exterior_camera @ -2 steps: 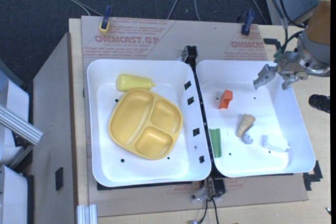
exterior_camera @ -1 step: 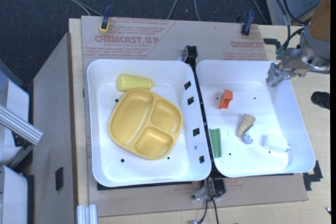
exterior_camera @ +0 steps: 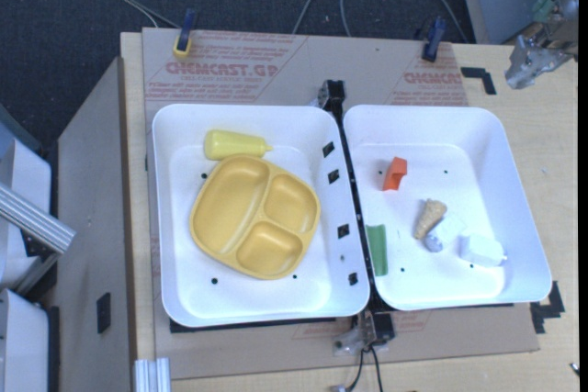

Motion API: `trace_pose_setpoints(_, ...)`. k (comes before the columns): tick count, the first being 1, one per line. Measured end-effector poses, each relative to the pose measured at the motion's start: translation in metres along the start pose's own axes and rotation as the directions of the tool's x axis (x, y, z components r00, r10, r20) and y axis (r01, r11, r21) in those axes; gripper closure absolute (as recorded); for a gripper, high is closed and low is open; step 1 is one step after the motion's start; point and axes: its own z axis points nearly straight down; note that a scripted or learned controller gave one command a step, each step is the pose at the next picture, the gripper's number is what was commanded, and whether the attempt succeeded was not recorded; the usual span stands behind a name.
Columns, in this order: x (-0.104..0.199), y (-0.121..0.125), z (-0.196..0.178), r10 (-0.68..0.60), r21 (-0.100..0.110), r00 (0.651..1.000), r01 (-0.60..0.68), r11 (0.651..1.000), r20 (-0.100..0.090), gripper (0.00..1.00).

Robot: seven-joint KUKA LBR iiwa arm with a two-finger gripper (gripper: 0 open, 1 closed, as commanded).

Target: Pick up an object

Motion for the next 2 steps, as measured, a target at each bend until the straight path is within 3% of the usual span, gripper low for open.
trace_pose_setpoints(1,-0.072,0.021,-0.008,0.01,0.015,1.0,-0.01,1.0,0.001,1.0)
trace_pose_setpoints(2,-0.077,0.002,-0.149,0.004,0.002,1.0,-0.004,1.0,0.004,1.0)
